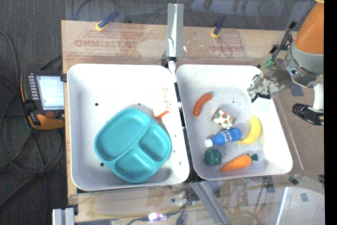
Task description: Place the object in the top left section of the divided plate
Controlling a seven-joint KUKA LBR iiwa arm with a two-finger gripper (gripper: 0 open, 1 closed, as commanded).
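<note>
Tool point(259, 88) hovered at right bin's upper edge, grip state unclear; banana point(253, 130) below looked light, smooth — best pinched mid-curve for the teal divided plate point(133, 145).

Faint reddish print on the cardboard sheet point(131, 42) is too blurred to read.

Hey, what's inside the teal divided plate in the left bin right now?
Nothing shows in any of the three sections of the teal plastic divided plate; their floors look bare. A small orange piece lies just beyond its rim on the white left bin. Whatever is beneath the plate is covered.
</note>
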